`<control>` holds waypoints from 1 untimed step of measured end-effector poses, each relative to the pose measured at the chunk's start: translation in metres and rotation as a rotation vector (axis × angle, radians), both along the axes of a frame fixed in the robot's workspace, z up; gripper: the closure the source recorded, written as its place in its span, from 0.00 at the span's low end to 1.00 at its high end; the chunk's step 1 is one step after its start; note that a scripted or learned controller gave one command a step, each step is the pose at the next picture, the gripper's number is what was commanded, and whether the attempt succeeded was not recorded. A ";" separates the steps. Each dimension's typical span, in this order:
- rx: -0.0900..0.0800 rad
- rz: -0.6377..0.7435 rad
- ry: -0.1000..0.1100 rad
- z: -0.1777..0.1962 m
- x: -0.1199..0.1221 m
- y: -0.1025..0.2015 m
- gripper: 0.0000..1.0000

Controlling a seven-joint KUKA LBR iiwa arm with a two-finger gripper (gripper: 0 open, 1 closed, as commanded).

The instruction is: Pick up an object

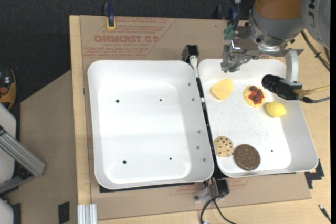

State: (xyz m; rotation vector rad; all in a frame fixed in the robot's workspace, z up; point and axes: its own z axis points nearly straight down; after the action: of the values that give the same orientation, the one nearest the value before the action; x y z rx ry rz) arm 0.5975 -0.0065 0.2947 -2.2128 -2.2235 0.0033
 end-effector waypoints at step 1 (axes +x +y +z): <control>0.000 0.003 -0.025 0.139 0.036 0.057 1.00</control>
State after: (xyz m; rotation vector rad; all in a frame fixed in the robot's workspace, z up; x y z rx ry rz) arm 0.6333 0.0507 0.4342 -2.2223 -2.2391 -0.0253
